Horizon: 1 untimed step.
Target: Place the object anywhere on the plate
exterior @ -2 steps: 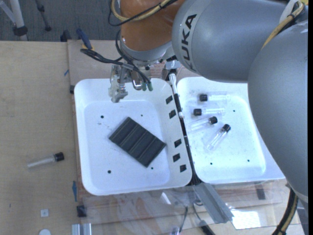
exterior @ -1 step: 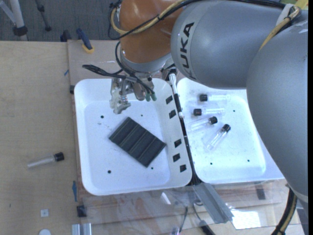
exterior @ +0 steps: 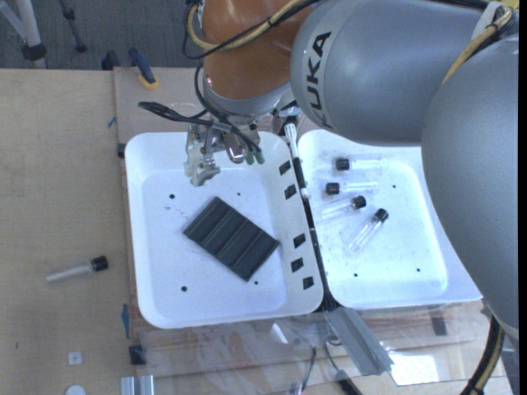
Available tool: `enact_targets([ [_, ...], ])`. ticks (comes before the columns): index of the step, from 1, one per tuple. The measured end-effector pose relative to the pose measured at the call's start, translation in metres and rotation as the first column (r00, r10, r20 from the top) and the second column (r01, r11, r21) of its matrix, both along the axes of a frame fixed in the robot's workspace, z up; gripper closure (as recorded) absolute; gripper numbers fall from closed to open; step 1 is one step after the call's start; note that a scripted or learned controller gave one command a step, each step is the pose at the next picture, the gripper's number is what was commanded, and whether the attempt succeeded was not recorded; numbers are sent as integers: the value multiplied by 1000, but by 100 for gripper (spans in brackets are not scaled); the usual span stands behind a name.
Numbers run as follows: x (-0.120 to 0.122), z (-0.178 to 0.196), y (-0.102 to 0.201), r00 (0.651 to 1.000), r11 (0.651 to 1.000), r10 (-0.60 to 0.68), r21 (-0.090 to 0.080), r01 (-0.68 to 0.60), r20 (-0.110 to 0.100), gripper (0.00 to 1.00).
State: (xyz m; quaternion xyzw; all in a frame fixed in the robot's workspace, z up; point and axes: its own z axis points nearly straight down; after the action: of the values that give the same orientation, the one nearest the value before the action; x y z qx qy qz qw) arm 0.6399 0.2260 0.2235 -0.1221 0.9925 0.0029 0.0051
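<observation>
My arm (exterior: pixel 387 64) is the biggest thing here, a grey mass reaching in from the right, and along its side I can read the letters "UKA" of the maker's name, the first letter cut off by the orange band (exterior: pixel 247 23) above my wrist.

Below it the bench (exterior: pixel 58 179) bears two shallow white bins side by side. The left bin (exterior: pixel 156 295) holds the plate (exterior: pixel 230 237), a dark ribbed rectangle lying flat and turned at a slant near the bin's middle. The right bin (exterior: pixel 412 278) holds four clear tubes with black caps, lying loose in its upper half: one (exterior: pixel 356 164) near the top, one (exterior: pixel 347 188) just below it, one (exterior: pixel 346 207) under that, and the last (exterior: pixel 366 229) tilted, lowest of the group. None of them touches the plate.

My gripper (exterior: pixel 204 164) hangs over the upper part of the left bin, above and just left of the plate's top corner. I cannot tell how my fingers stand or whether anything sits between them.

A fifth capped tube (exterior: pixel 76 270) lies on the bare bench, left of the left bin.
</observation>
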Motion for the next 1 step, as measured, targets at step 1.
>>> enact_targets([
  [1, 2, 12, 1, 1000, 1000, -2, 5, 2, 7, 100],
])
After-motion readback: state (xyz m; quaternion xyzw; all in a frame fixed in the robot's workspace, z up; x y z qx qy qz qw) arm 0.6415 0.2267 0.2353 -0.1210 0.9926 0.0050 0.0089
